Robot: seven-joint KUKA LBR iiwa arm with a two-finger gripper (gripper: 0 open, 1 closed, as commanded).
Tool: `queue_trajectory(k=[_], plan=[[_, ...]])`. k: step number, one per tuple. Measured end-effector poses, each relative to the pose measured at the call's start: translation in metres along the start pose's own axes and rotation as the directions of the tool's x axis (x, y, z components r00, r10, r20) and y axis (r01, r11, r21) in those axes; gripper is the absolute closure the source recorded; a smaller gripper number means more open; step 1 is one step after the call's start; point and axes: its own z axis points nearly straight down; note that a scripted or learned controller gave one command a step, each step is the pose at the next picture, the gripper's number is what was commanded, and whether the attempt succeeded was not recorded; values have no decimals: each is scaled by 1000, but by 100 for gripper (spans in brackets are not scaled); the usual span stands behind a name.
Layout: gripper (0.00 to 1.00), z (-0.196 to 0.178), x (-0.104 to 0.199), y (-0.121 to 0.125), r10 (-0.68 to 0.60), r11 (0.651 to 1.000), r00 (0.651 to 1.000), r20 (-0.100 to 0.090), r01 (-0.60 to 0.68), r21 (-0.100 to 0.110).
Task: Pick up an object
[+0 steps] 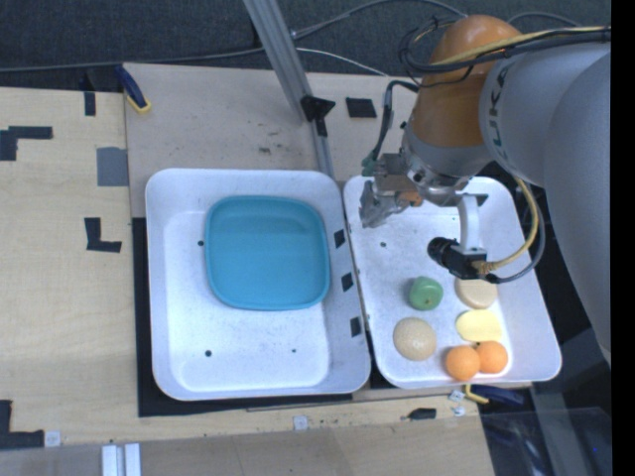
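No lettering, label, brand, number or sign is showing legibly anywhere in the camera view. The dark patches of tape lying on the pale wooden bench top (60, 266) are carrying no writing. The two shallow white plastic bins (179, 365) and the square blue plastic plate (266, 252) are showing plain, unmarked surfaces. The grey arm with its orange band (461, 77) is presenting no readable marking at this resolution.
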Motion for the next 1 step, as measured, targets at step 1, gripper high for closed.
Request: queue_trajectory(k=[1], plan=[[100,-14,44,-27,0,1000,1000,0,0,-1]])
